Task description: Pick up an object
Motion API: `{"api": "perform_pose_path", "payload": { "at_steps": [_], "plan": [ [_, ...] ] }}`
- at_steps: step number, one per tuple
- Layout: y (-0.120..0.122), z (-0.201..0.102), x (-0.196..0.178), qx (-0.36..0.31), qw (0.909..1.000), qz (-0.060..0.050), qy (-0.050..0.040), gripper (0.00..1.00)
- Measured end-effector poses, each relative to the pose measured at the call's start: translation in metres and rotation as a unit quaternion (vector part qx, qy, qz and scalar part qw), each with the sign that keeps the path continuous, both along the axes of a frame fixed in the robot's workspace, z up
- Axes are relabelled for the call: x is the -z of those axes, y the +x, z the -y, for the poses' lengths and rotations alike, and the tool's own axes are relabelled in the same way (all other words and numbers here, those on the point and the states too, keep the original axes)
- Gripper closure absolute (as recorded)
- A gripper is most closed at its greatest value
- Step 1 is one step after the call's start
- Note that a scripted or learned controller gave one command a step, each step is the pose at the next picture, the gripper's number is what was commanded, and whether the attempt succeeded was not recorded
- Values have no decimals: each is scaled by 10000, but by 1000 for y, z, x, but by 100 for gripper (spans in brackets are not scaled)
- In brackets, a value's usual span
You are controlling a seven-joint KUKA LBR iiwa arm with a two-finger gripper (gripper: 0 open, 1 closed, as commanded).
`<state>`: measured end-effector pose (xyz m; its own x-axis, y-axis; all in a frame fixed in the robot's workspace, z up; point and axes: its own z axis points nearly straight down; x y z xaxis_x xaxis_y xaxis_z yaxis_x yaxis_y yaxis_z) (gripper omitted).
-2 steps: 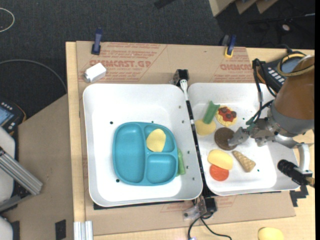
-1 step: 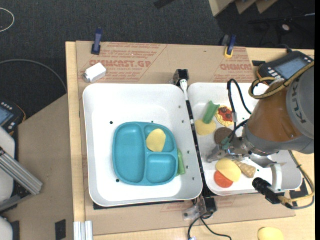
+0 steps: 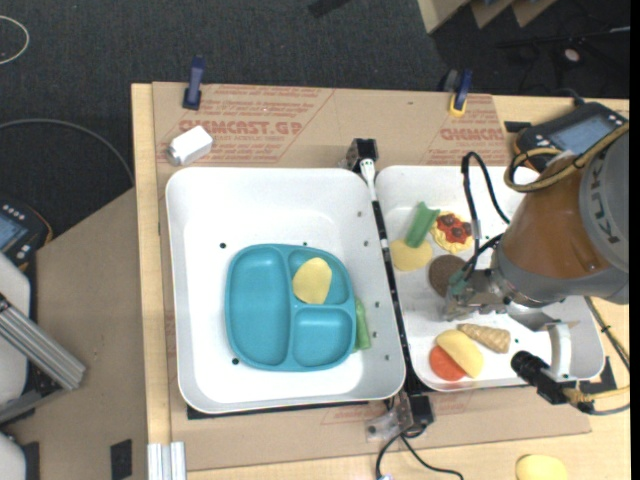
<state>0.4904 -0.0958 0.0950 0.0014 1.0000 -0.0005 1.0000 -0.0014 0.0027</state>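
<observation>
Gripper [image 3: 462, 298] of the grey arm [image 3: 560, 238] hangs low inside the right bin [image 3: 590, 363], just at the 6 o'clock edge of a brown round piece [image 3: 445, 273]; from this high slant I cannot tell whether its fingers are parted or closed, nor whether anything sits between them. At 12 o'clock from the gripper lies a small pizza-like toy [image 3: 453, 231] with red topping. At 10 to 11 o'clock lie a pale yellow piece [image 3: 408, 256] and, touching its upper end, a green stick [image 3: 418, 223]. At 5 o'clock, just beside the gripper, lies a tan cone-shaped piece [image 3: 487, 337]; beyond it, toward 6 o'clock, a yellow piece [image 3: 461, 349] rests against a red one [image 3: 446, 365]. Black cables [image 3: 472, 193] loop from the wrist toward 12 o'clock.

Well apart at 9 o'clock, across the black divider [image 3: 382, 253], stands the left bin [image 3: 200, 268]. It bears a teal divided tray [image 3: 265, 303] with a yellow chip-like piece [image 3: 312, 280] in its upper right compartment and a green strip [image 3: 361, 325] lying along its right rim. On the cardboard bench top [image 3: 300, 118], at 10 o'clock, lies a small white block [image 3: 190, 145]; two clamps, blue [image 3: 193, 80] and yellow-blue [image 3: 459, 90], grip the far edge.
</observation>
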Motion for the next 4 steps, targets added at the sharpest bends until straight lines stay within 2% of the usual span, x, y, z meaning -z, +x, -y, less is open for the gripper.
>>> {"api": "perform_pose_path", "payload": {
  "at_steps": [1, 2, 3, 4],
  "plan": [
    [-10, -110, -95, -61, 10000, 30, 17, 100],
    [-8, -138, -258, -38, 10000, 85, 24, 100],
    [-11, -197, -282, -47, 10000, 16, 15, 100],
    [4, -156, -216, 20, 10000, -57, -10, 100]
  ]
}}
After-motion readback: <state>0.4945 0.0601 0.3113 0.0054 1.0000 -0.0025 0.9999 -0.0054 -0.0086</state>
